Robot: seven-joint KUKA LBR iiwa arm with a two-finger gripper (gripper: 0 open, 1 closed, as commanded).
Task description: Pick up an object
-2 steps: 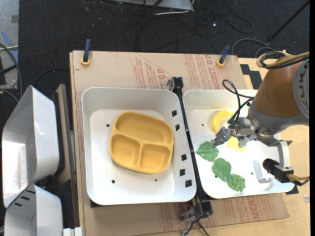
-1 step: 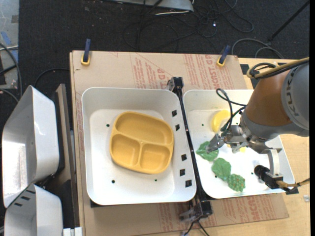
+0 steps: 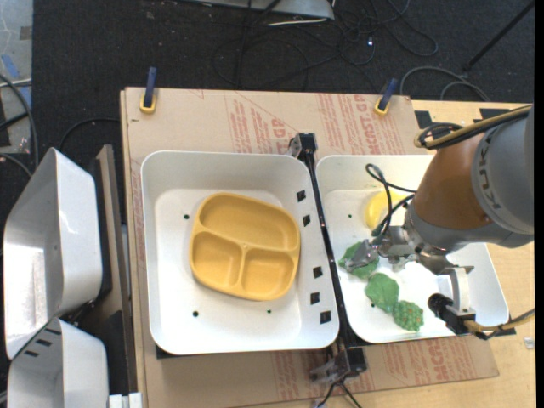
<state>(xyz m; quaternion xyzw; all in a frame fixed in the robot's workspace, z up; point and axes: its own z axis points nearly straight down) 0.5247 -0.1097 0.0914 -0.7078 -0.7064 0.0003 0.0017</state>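
At the right of the frame we see the gripper [image 3: 367, 254] low in the right bin [image 3: 493, 300], at a green leafy piece [image 3: 357, 260]; we cannot tell its state. Another green piece [image 3: 393, 301] lies just below, a yellow object [image 3: 375, 210] above. The left bin [image 3: 161, 228] holds a yellow divided tray [image 3: 245, 246].

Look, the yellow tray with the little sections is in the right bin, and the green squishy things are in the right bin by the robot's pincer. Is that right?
Not quite. The camera view shows the yellow tray lying in the left bin, not the right one. The green things are indeed in the right bin, by the pincer.
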